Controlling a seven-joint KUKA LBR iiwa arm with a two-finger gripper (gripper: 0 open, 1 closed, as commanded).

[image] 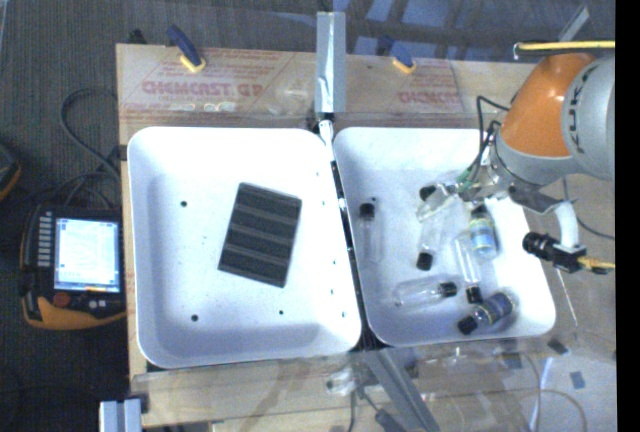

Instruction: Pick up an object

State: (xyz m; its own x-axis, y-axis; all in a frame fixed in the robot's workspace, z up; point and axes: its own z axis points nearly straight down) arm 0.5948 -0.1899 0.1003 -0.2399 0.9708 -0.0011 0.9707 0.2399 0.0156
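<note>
The left bin (160, 170) holds a black ribbed rectangular pad (260, 234), lying flat near its middle. In the right bin (390, 155) lie several small clear vials with black caps: one (434, 202) near the gripper, one with a blue label (483, 236), one on its side (422, 293), and a bluish bottle (493, 311) at the front right. A loose black cap (367, 211) sits by the bin's left wall. My gripper (470, 184) hangs low over the upper right cluster of vials, below the orange band (540, 115). Nothing is visibly held in it.
A teach pendant (75, 265) with a lit screen lies on the floor to the left. A metal post (330, 70) stands at the back between the bins. Blue clamps (183, 43) grip the wooden board. A black and yellow fitting (555, 250) juts out beside the right bin.
</note>
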